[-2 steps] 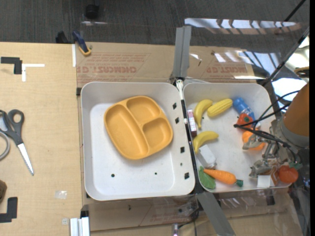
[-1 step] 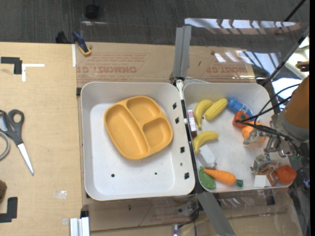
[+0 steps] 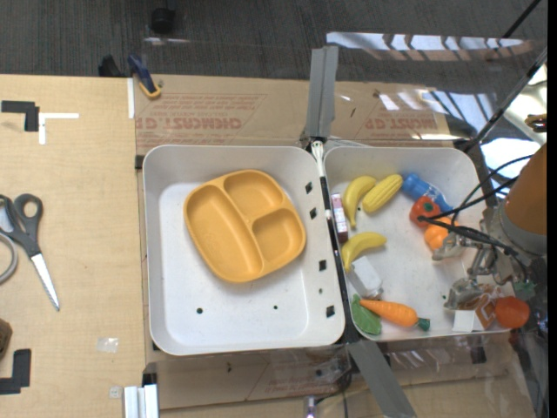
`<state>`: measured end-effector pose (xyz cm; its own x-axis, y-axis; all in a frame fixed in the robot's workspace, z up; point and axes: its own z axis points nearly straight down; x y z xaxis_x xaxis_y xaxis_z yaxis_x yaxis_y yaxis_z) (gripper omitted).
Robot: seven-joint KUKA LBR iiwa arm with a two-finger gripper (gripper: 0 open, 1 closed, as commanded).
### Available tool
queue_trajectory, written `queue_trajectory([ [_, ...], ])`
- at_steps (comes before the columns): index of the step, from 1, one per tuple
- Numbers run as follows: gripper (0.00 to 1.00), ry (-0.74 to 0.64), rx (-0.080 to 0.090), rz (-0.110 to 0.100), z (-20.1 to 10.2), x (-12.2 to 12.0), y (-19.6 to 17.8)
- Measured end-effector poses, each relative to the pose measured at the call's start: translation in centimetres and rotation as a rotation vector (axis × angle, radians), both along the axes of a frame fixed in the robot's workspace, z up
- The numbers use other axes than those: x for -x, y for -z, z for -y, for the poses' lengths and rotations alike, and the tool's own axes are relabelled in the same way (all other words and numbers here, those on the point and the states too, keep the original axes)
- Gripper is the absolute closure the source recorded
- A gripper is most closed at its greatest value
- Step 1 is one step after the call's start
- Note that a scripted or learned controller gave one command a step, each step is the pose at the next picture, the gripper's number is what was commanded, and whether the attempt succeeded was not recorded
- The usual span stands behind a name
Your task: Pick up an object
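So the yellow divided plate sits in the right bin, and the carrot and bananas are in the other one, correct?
Not quite: the camera view shows the yellow divided plate in the left bin. The carrot and bananas are in the other one, the right bin.

— What lies around the claw (image 3: 474,279)?
— It's in the right bin (image 3: 409,157). The toy carrot (image 3: 390,311) lies left of it, bananas (image 3: 361,249) farther left, the divided plate (image 3: 244,225) beyond in the left bin (image 3: 165,259).

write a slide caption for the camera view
Gripper low in the right bin among toy food; yellow divided plate in the left bin.
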<state>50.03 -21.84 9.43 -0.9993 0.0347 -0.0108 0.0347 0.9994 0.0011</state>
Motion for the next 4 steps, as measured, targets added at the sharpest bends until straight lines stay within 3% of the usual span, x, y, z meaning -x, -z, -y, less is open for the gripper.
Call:
queue_trajectory([
  [1,0.0,-0.069,0.002,-0.004,0.2,-5.0,0.0],
  [2,0.0,0.002,0.004,0.015,0.1,-0.5,-0.5],
  [3,0.0,0.143,-0.001,-0.011,-0.3,-12.8,0.2],
  [4,0.0,0.306,-0.001,-0.007,-3.7,-13.1,0.1],
])
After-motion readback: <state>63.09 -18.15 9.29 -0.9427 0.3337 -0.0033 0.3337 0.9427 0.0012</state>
